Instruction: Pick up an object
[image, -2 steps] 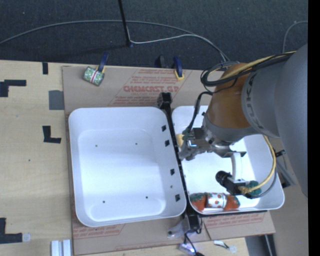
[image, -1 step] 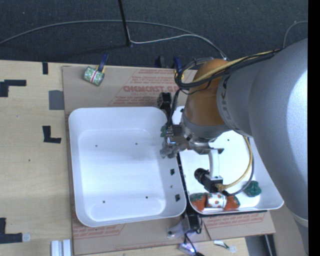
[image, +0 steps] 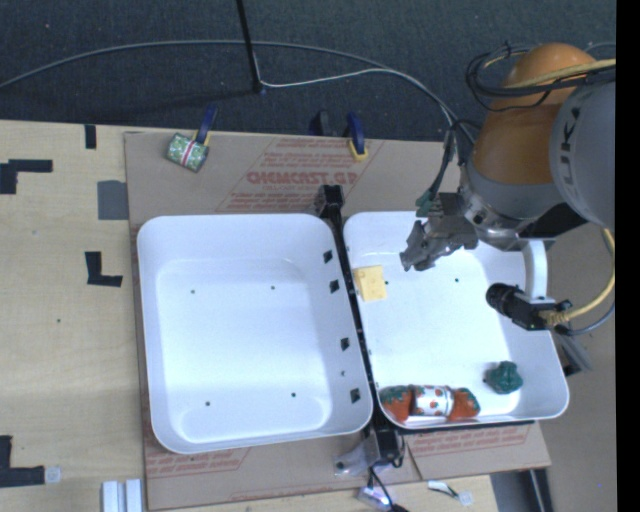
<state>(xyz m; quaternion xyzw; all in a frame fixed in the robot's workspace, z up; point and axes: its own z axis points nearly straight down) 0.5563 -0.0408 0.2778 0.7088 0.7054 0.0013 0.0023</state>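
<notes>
From my camera view I see the gripper (image: 418, 256) hanging over the right bin (image: 530, 300), near its far edge, with nothing between its parts; I cannot tell from this slant whether it is apart or together. Closest to it is a yellow block (image: 371, 283), lying flat by the bin's left wall, just beside the divider. It looks squarish, its slightly longer side running from the far edge toward the near edge. I judge it light and probably stiff, low to the floor, so I would take it across its two short-spaced sides, pinching low. Along the near edge lies a red-and-white pack (image: 430, 402), its long axis parallel to that edge; it looks soft and rounded, possibly slippery, best gripped across the middle. In the near right corner sits a green lump (image: 504, 377), small and irregular, no clear axis. The left bin (image: 160, 300) is white and shallow. A small green thing (image: 186, 151) rests on the cardboard beyond the bins
</notes>
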